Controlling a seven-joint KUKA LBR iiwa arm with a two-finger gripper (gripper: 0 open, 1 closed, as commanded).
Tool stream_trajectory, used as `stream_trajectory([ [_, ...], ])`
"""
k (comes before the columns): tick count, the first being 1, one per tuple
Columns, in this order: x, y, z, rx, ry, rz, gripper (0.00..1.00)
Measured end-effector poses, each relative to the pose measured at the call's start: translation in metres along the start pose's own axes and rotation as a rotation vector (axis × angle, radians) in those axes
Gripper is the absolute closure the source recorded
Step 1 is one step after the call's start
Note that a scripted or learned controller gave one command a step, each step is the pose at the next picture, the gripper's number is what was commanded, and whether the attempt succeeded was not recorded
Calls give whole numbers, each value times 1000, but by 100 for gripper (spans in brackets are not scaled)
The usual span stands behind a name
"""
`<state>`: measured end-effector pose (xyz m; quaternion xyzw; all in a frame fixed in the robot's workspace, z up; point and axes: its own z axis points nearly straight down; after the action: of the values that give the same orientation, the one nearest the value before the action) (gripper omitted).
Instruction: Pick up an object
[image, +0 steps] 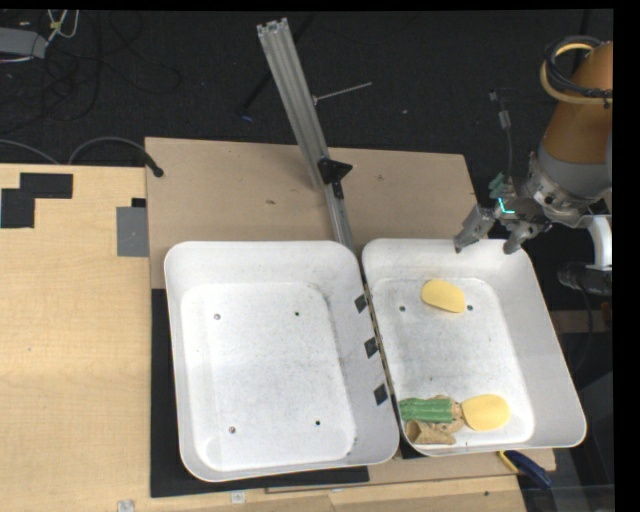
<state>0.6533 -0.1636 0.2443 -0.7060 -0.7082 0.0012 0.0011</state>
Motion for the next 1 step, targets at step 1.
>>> stream_trajectory([
  [1,5,-1,44,3,1,-2,0],
])
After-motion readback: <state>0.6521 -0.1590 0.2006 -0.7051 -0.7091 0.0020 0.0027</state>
